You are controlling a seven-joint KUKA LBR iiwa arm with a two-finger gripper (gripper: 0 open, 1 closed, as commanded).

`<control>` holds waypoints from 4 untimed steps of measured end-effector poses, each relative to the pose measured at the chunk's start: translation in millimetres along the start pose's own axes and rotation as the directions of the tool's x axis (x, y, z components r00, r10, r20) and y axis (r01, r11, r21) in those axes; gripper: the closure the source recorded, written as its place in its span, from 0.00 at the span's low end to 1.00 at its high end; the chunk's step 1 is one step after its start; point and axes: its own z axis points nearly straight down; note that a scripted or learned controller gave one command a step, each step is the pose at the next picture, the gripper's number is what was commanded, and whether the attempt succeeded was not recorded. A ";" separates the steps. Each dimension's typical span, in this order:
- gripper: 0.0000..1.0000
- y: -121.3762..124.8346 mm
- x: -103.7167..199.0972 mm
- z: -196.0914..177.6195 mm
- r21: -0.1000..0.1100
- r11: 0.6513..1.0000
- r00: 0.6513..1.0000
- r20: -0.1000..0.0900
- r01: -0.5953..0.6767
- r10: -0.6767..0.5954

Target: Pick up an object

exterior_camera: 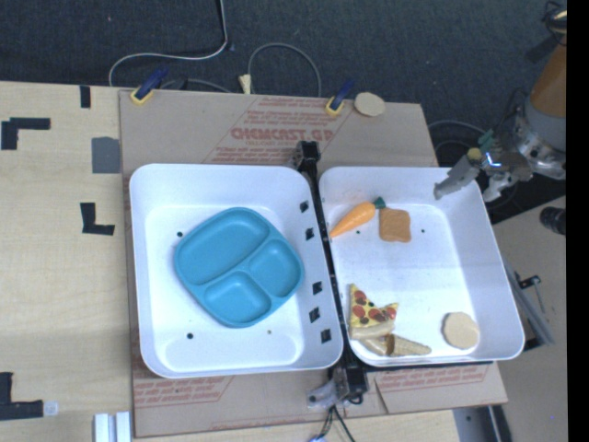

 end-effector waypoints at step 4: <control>0.00 48.0 91.8 159.6 -0.009 1.000 1.000 0.001 0.006 -0.006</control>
